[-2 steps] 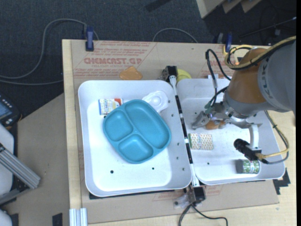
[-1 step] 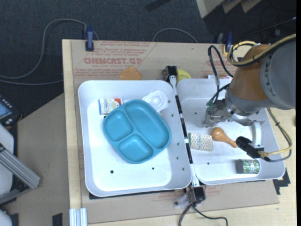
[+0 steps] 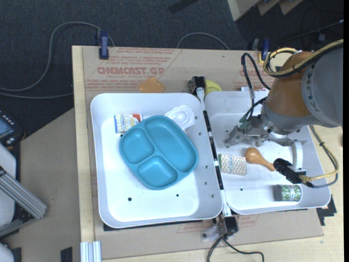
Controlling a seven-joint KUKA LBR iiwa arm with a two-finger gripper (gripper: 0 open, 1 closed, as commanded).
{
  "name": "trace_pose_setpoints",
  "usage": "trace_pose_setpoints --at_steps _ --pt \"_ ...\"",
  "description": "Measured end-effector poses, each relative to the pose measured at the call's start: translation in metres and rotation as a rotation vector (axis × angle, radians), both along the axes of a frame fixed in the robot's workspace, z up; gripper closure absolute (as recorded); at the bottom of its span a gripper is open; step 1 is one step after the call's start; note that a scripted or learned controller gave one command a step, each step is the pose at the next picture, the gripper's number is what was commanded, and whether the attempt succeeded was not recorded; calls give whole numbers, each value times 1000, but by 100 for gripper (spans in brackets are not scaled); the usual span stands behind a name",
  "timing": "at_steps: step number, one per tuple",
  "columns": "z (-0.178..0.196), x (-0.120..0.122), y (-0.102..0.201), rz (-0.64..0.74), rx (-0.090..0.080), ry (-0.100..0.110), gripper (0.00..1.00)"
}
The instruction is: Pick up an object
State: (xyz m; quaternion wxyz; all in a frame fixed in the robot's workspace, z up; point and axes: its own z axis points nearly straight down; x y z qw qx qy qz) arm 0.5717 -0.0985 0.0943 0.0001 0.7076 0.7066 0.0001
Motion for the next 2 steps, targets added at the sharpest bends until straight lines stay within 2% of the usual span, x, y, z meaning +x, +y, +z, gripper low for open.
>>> trace_pose_setpoints --at_steps 1,2 --pt "-11 -43 0 -1 2 7 0" --pt "0 -40 0 0 0 0 100"
